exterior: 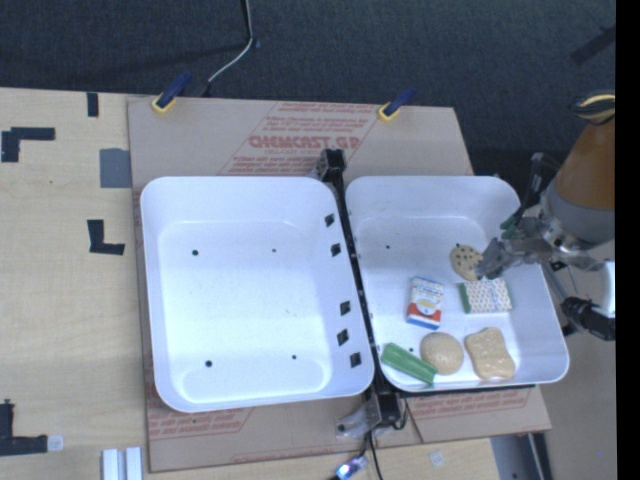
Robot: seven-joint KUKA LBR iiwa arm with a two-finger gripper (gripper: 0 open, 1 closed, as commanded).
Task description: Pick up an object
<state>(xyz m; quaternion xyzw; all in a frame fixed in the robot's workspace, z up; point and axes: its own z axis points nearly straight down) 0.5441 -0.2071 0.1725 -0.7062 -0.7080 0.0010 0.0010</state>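
Note:
The right bin (400, 203) holds several small objects along its near right side. A speckled round cookie-like piece (461, 259) lies next to a white dotted pad with a green edge (486, 295). A small white, orange and blue box (426, 302) sits to their left. Near the front rim are a green bar (408, 363), a tan round lump (441, 352) and a tan bread-shaped piece (490, 354). My gripper (493, 261) reaches in from the right and hangs low between the cookie-like piece and the dotted pad. Nothing is visibly held.
The left bin (240, 288) stands beside the right one, with a black clipped divider (344, 268) where they meet. Both rest on a cardboard sheet (290, 138) held by yellow and blue clamps (172, 91). A cable (240, 28) runs across the dark floor behind.

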